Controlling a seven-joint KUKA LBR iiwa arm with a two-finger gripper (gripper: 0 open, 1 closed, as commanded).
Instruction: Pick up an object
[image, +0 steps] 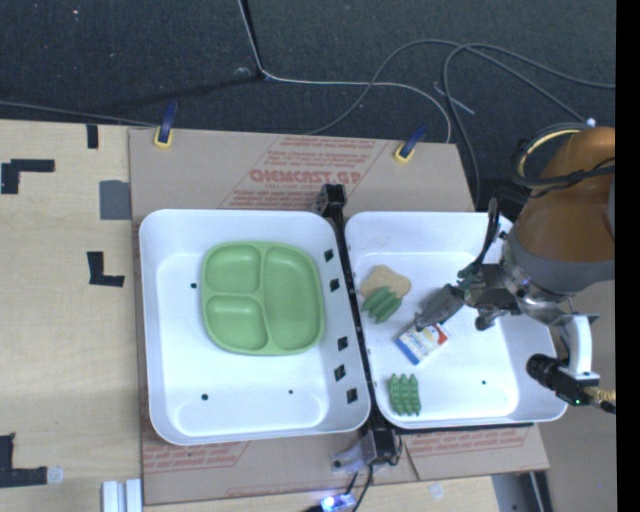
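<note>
In the right bin (480, 240) my gripper (432, 316) reaches in from the right and sits low, its tip just above and touching or nearly touching a small blue, white and red packet (420, 345). To its left lie a tan biscuit-like piece (390, 281) and a green ridged piece (380, 303) side by side. Another green ridged block (403, 393) rests near the bin's front edge. Nothing can be seen held.
The left bin (165, 300) holds a light green divided plate (263, 297). A black divider (345, 300) runs between the bins. The arm's orange and grey wrist (565, 225) hangs over the right bin's right side. Cables (420, 70) lie on the dark surface behind.
</note>
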